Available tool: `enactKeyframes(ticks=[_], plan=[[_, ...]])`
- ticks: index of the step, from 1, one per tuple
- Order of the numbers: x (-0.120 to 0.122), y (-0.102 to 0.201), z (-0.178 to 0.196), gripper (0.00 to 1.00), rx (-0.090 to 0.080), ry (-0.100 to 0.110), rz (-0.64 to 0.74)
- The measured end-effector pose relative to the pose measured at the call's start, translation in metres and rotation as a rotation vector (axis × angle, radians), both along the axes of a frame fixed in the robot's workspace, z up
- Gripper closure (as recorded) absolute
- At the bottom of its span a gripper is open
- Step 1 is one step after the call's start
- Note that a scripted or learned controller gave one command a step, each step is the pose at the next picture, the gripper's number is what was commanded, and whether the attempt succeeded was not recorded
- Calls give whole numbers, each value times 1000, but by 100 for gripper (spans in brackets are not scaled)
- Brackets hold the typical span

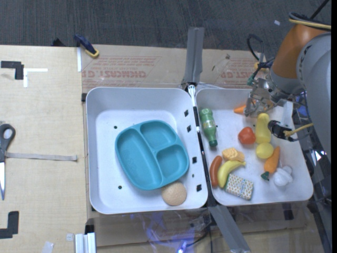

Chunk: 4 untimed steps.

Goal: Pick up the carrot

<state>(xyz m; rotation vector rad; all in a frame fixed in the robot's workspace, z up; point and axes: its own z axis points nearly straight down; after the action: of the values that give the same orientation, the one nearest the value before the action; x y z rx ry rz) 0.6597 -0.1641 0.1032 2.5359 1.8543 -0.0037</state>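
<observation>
The carrot [272,161], orange with a green stem end pointing toward the front, lies near the right wall of the right bin [226,100]. It sits between a yellow lemon [264,151] and a white garlic bulb [282,176]. My gripper [256,105] hangs over the bin's back part, well behind the carrot and apart from it. A small orange piece [240,109] pokes out just left of the gripper, and I cannot tell what it is. Nothing shows in the gripper's grasp.
The right bin also holds a green bottle [208,126], a tomato [246,136], a yellow squash [263,128], a banana [230,171], a red sausage [215,170] and a speckled block [239,187]. The left bin [97,141] holds a blue divided plate [151,154] and a bread roll [174,194].
</observation>
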Motion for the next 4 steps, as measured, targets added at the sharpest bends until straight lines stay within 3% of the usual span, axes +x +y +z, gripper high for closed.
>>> enactKeyframes(ticks=[1, 2, 3, 4], plan=[[0, 0, 0, 0, 0, -1, 0], [-20, -18, -2, 0, 34, -20, -109], [-24, -30, 5, 100, 9, -15, -113], [-19, -18, 9, 0, 23, -22, -101]])
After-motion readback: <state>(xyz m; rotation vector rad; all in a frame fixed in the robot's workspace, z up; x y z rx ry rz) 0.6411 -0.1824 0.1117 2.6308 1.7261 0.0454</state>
